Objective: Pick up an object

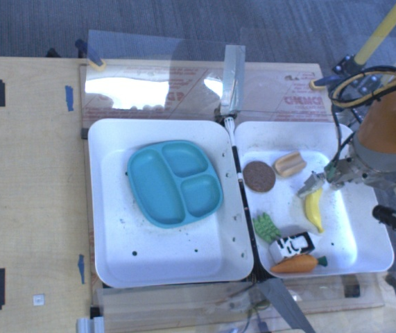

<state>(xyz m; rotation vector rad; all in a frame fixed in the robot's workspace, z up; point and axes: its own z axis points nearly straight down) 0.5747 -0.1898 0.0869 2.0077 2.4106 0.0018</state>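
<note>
Over right white bin: metal two-finger gripper above curved yellow banana, jaw state unclear; you centre, descend straight.

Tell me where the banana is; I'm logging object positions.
The banana lies in the right bin, just below the gripper, right of the brown disc.

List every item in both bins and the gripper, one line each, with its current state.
Plate: flat in left bin, compartments bare.
Brown disc: flat in right bin.
Bun: lying beside the disc.
Banana: lying flat, just below the gripper.
Green toy: lying near the divider.
Black-and-white toy: resting above the carrot.
Carrot: lying at the front wall.
Gripper: low over the banana's top end.
</note>
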